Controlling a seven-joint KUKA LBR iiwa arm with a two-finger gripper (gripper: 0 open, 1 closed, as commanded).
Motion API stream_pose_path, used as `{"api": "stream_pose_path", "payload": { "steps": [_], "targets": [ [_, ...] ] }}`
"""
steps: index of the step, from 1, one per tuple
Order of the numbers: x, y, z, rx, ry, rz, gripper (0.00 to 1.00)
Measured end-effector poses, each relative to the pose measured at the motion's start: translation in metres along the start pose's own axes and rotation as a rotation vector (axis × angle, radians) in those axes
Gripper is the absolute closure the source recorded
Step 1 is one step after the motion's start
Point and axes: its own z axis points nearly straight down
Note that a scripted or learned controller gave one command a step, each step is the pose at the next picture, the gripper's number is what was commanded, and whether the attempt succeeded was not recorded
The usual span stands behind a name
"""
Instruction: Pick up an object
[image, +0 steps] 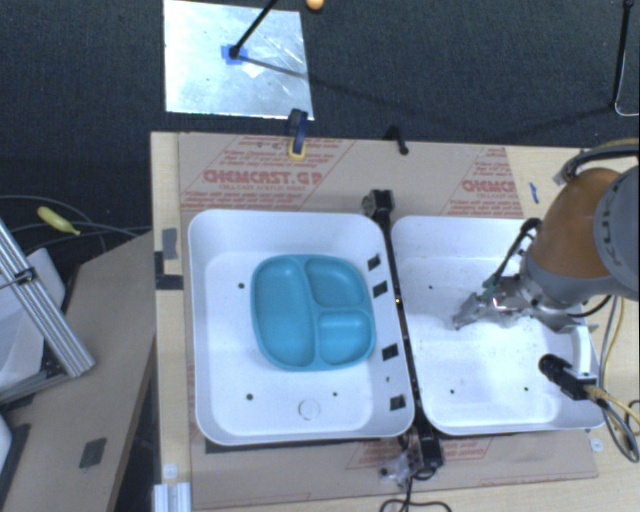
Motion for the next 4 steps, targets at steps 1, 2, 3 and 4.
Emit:
{"api": "stream_pose_path", "payload": {
  "steps": [1,2,3,4],
  "targets": [
    [-0.023,-0.027,0.000,0.001,0.000,0.000,0.00],
    [-0.027,0.020,-0.001,-0.008,-0.001,-0.007,0.00],
    [-0.058,0.006,0.000,-0.003,0.000,0.000,0.00],
    [-0.056,0.008,-0.012,-0.007,0.000,-0.003,1.00]
  ]
}}
